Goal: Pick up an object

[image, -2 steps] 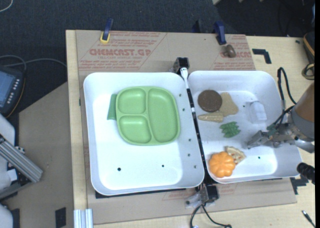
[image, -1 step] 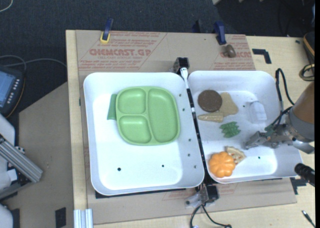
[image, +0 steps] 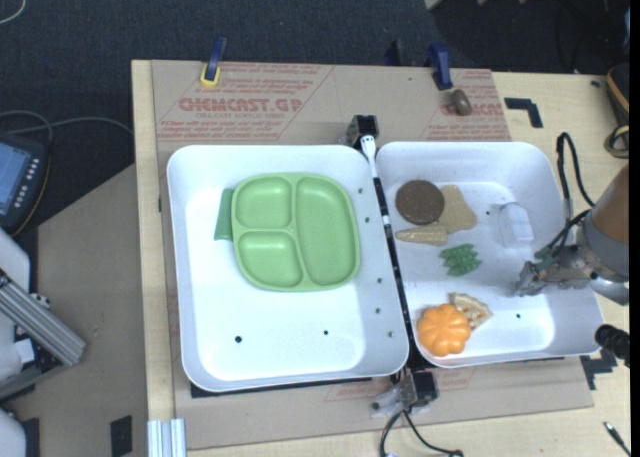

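The right bin [image: 520, 340] holds several small items: a brown round disc [image: 419, 201] on a tan flat piece [image: 458, 209], a pale tan stick [image: 423, 237], a green leafy piece [image: 461, 260], a clear plastic item [image: 513, 223], an orange pumpkin-like object [image: 443, 330] and a beige scrap [image: 470, 306] beside it. My gripper [image: 535, 276] reaches in low from the right edge of the right bin, over bare bin floor. It sits right of the green piece and below the clear item, with nothing visible between its fingers.
The left bin [image: 200, 275] holds a green divided plate [image: 296, 230] with a darker green piece [image: 223, 215] tucked under its left edge. Clamps [image: 211, 63] and a brown board [image: 300, 100] sit behind the bins. A black cable [image: 565, 170] runs along the right bin's rim.
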